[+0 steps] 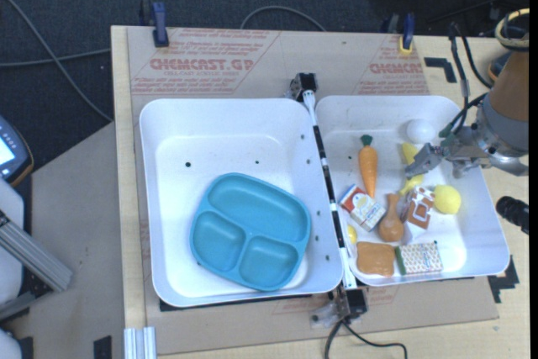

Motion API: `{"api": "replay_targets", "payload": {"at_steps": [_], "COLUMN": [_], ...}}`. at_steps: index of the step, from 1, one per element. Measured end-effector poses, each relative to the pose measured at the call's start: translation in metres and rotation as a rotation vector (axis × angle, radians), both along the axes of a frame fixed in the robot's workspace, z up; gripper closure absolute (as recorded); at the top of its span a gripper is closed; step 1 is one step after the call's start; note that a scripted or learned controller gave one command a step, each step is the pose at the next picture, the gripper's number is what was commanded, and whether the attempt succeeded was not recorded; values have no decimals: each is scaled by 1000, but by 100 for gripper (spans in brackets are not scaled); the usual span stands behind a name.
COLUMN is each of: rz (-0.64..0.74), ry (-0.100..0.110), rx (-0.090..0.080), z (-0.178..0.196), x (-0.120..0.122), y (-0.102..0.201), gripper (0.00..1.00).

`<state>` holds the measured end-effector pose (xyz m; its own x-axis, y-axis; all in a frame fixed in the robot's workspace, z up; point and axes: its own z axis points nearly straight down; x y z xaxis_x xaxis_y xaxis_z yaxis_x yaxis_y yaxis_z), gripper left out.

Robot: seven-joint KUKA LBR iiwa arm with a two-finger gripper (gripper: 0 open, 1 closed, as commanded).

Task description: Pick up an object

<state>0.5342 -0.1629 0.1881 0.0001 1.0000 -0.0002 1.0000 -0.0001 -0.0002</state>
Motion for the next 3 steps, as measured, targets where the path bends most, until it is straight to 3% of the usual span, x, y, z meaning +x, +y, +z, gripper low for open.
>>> {"api": "replay_targets", "payload": {"at_steps": [1, 2, 3], "rz": [2, -2, 11], "ry": [-13, -14, -10], "rx": [-6, -8, 3], "z": [-103, -90, 2], "x": [7, 7, 6], "y": [15, 13, 112], "gripper": [0, 100, 100]}}
